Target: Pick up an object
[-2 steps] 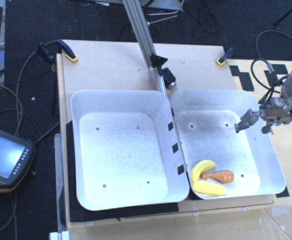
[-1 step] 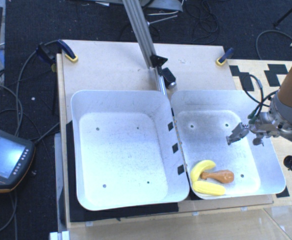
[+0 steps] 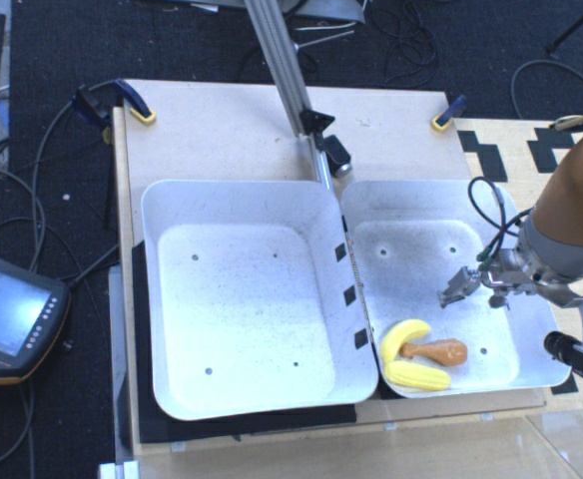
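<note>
Though curved, banana plain yellow

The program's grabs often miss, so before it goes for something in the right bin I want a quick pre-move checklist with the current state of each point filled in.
1. Targets present: ok. A curved yellow banana-shaped toy, a brown drumstick-shaped toy and a yellow corn-shaped piece lie in the right white bin.
2. Targets separated: not ok. The three lie bunched together, touching.
3. End effector over a target: not ok. It sits further back in the bin than the cluster.
4. Anything between its fingers: ok, nothing seen there.
5. Finger opening: cannot tell.
6. Clearance from bin wall: not ok. The cluster lies close to the front rim.
</note>
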Tool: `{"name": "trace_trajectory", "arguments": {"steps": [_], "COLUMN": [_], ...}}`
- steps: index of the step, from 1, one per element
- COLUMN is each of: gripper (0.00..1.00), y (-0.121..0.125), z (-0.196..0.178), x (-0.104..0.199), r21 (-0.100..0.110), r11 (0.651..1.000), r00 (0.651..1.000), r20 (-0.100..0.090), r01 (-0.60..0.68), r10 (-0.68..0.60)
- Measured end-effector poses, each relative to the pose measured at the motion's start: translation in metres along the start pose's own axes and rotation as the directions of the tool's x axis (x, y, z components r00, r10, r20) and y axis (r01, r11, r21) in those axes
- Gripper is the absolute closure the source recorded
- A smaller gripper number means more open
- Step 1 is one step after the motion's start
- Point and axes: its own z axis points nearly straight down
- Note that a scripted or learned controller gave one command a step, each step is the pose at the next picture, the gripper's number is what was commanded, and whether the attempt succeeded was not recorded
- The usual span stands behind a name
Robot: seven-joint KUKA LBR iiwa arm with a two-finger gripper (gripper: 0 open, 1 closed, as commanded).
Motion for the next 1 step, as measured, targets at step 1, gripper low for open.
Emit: {"name": "trace_trajectory", "arguments": {"steps": [1], "gripper": [0.0], "y": [-0.0039], "z": [0.0425], "x": [-0.0002], "r21": [-0.001], "r11": [1.0], "r00": [1.0], "r20": [0.0], "r01": [0.0], "r10": [0.0]}}
